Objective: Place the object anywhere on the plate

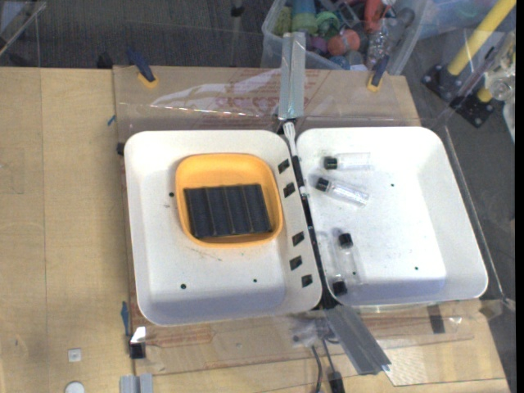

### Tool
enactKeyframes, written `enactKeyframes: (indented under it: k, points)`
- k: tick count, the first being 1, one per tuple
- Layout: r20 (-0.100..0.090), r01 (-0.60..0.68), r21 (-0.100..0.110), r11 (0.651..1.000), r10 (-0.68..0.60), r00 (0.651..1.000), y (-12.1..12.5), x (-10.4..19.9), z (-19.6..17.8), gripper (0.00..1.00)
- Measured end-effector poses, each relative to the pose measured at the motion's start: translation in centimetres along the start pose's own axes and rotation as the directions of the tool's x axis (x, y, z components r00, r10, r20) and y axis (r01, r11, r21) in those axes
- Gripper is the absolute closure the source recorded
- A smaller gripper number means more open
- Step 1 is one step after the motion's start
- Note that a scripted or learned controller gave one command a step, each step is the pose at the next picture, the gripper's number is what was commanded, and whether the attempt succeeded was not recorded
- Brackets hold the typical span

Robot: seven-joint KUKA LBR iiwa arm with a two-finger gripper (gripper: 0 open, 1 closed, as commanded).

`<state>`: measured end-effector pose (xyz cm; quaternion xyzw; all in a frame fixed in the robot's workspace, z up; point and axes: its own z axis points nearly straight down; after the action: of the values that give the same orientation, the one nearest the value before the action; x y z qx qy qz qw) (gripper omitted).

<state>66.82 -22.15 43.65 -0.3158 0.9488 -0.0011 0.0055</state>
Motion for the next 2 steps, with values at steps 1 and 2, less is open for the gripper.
enactKeyframes:
  k: [1,2]
  points:
    - [0.001,0.202,0.000,0.979,-0.202,0.979,0.01,-0.01,-0.02,1.00]
    - [0.001,0.503,-0.002,0.864,-0.503,0.864,0.02,-0.02,0.04,1.00]
